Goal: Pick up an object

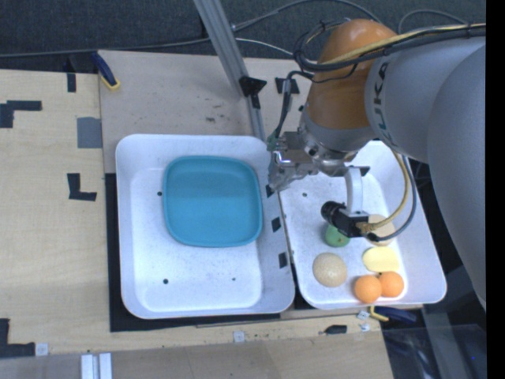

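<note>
Dark letters [381,107] run sideways on the rounded grey arm casing [442,109] in the upper right of the frame, just below the orange band; they look like "KU", and the rest is too blurred to read

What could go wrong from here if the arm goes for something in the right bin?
1. The gripper hangs over the rims where the two bins meet; going straight down there would likely strike a rim and catch nothing.
2. The beige ball, yellow piece and two orange balls crowd together at the right bin's near end, so a grab at one may shove or roll the others.
</note>
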Available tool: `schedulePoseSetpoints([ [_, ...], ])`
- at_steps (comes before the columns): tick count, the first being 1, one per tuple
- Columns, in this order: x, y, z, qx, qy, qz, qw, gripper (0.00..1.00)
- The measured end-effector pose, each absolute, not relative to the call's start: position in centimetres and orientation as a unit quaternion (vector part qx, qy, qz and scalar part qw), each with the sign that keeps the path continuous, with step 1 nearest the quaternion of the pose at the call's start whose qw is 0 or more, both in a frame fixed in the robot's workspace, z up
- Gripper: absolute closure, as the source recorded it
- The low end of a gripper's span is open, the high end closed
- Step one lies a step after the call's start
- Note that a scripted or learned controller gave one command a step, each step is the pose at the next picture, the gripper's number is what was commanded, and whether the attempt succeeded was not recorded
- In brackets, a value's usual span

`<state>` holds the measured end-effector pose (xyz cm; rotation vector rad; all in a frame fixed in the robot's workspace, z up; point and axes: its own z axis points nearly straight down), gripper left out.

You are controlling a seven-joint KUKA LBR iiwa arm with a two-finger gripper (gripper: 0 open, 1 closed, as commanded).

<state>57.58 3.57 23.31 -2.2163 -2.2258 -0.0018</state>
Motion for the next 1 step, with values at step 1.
schedulePoseSetpoints([
  [1,54.22,7.06,23.34,-0.706,-0.708,0.0000,0.001,1.00],
])
